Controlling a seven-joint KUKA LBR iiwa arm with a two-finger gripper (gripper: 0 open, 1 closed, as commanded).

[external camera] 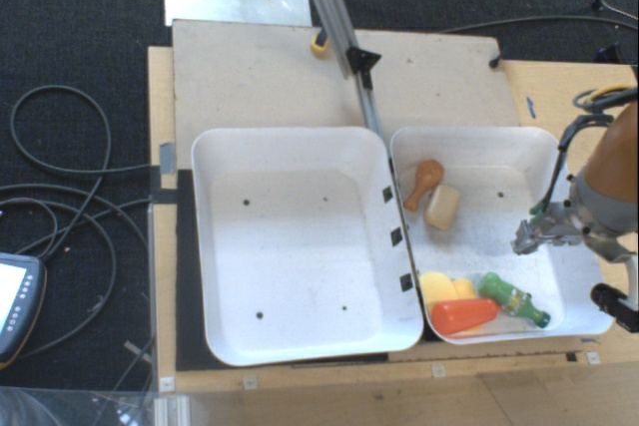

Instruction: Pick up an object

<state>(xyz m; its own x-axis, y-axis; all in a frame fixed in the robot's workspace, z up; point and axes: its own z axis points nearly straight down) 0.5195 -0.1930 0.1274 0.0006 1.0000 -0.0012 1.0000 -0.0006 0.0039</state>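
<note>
Camera view: two shallow white bins side by side on a pale worktop, left bin bare inside, right bin carrying all the things. Grey arm with orange band entering from the right edge, tool hanging over the right bin's floor toward its right side, apart from every object. Cannot tell how wide the tool stands, and nothing seen in its hold.

Near the bin's left wall, a brown drumstick-shaped piece, long axis slanted, round end up-right, narrow end down-left toward the divider. Just beside it, lower right, a beige block, touching or almost touching. Along the front wall, a yellow piece against the left corner, an orange-red carrot-like piece just below it, long axis roughly left-right. Beside those, a green bottle, lying flat, long axis slanted from upper-left down to lower-right.

Dark cables looped on the floor at left.
</note>
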